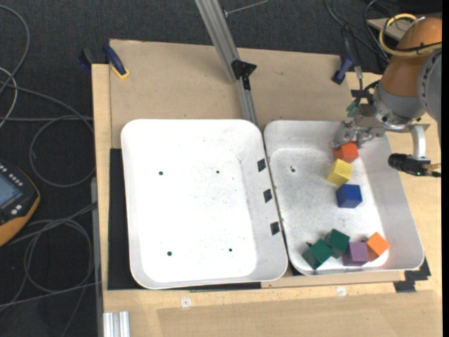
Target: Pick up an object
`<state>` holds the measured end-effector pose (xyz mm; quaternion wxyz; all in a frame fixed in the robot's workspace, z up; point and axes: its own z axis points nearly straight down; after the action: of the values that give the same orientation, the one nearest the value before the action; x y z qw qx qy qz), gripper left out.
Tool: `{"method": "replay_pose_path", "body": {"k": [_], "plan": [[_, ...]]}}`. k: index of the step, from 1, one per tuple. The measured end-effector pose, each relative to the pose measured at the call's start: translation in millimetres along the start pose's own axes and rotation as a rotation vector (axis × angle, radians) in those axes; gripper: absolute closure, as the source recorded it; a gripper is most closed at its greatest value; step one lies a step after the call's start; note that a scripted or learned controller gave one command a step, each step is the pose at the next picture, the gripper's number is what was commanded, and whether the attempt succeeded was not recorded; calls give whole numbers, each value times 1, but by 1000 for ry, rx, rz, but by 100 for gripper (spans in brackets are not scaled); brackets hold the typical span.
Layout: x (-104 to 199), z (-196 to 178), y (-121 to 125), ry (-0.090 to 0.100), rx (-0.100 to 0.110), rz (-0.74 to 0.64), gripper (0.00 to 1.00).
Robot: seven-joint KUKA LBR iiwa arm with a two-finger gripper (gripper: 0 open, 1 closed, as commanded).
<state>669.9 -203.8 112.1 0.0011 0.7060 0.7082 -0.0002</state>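
The gripper [349, 140] sits right over the red block [346, 152] in the right bin [302, 188]; its grip can't be told

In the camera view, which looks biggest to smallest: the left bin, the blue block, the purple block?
1. Left bin, by far the largest.
2. Blue block.
3. Purple block, which looks about the same as the blue one and is partly hidden by its neighbours, so that order is unsure.
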Motion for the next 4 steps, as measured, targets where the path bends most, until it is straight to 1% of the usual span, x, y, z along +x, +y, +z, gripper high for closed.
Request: {"method": "replay_pose_path", "body": {"k": [1, 2, 3, 4], "plan": [[-1, -65, -2, -1, -7, 3, 100], [8, -115, 2, 0, -7, 1, 100], [8, -170, 4, 0, -6, 1, 100], [52, -157, -13, 3, 4, -1, 100]]}}
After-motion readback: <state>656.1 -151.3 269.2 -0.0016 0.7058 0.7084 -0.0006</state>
